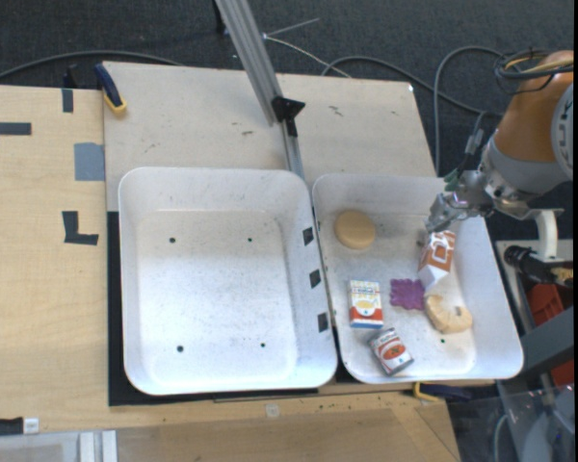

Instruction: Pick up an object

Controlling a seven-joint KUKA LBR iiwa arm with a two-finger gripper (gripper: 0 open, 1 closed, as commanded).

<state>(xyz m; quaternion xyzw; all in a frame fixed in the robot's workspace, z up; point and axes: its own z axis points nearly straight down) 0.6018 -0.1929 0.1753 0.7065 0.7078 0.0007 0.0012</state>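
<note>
My gripper (442, 221) hangs over the right side of the right bin (491, 354), reaching in from the right. Its fingers are shut on the top of an orange and white packet (438, 258), which dangles below them, tilted slightly, its white lower end near the bin floor. Other objects lie in the same bin: a round tan bun (354, 229) at the back left, a small red and yellow carton (365, 304), a purple toy piece (406, 294), a tan ring-shaped pastry (449, 315) and a small red can (392, 351) near the front.
The left bin (135, 354) stands beside the right one, its inner wall touching it. A slanted metal pole (253, 51) comes down to the rims between the bins at the back. Cables run across the dark floor behind the bench.
</note>
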